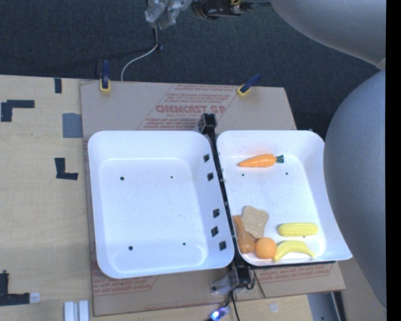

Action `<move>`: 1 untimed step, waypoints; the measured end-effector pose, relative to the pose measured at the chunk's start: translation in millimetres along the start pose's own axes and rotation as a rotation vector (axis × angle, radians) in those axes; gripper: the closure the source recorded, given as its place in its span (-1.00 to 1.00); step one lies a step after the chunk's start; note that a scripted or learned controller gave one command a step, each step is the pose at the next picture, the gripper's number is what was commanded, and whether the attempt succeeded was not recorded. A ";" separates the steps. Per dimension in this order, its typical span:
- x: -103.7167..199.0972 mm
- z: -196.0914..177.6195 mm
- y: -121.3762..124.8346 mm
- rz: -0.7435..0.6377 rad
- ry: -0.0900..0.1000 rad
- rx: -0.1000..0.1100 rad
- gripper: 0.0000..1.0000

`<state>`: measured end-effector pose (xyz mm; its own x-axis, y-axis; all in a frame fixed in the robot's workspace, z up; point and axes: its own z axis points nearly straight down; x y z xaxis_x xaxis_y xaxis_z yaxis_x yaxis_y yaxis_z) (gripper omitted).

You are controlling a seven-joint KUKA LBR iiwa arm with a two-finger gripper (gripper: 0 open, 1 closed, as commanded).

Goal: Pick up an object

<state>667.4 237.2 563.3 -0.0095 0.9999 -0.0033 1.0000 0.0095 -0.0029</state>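
Observation:
The right bin (316, 182) holds several toy foods. An orange carrot (258, 161) lies near its far side. At its near side a tan bread slice (255, 220) rests against an orange-brown roll (243, 238), with a round orange (265, 248) in front of them. A yellow corn cob (297, 230) and a yellow banana (293, 252) lie to the right of those. My gripper (164, 12) is small and blurred at the top edge, over the dark floor beyond the bench, far from both bins.
The left bin (100, 188) sits beside the right one on a cardboard sheet (182, 110) held by clamps (104, 83). The grey arm body (363, 169) looms along the right side, overlapping the right bin's edge. A white cable (141, 56) trails at the back.

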 end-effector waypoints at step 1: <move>1.1 -9.7 0.0 -0.001 0.000 -0.002 1.00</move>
<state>667.4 238.3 573.0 -0.0104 0.9999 -0.0036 0.9999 0.0104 -0.0012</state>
